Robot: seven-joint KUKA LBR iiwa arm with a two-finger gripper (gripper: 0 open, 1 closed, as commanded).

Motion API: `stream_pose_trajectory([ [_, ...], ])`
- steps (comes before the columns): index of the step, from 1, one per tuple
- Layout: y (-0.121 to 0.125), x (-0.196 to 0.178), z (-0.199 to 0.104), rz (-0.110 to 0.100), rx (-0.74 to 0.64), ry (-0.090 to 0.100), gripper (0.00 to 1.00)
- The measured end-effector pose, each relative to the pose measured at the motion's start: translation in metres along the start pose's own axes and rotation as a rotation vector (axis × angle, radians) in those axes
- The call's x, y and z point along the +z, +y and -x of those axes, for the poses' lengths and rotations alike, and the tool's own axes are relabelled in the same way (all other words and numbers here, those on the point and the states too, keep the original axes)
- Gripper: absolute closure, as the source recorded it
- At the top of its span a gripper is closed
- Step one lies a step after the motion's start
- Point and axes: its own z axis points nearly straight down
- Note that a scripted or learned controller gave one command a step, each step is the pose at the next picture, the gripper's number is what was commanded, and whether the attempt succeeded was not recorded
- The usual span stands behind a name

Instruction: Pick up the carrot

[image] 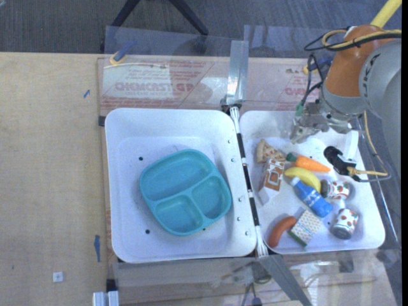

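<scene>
The grey metal jaws [307, 127] are hovering over the right white plastic bin [373, 234]; whether they are apart, I cannot tell. Just below-right, the small orange plastic toy carrot [310, 164] is lying beside a yellow banana [303, 178]. Likely light, stiff and slick, it is probably best gripped mid-body.

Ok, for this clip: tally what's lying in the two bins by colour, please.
Left bin:
Teal: 1, the divided plate

Right bin:
Orange: 1, the carrot
Yellow: 1, the banana
Blue: 1, the bottle
Red-orange: 1, the sausage
Mixed or patterned: 6

Total: 11
</scene>
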Motion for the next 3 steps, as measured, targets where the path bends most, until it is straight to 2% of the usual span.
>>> stream_pose_trajectory([
  [1,0.002,-0.147,-0.097,-0.002,0.035,0.002,1.0],
  [2,-0.069,-0.213,-0.072,-0.005,0.194,0.002,1.0],
  [3,-0.005,-0.23,-0.078,-0.002,0.531,0.0,1.0],
])
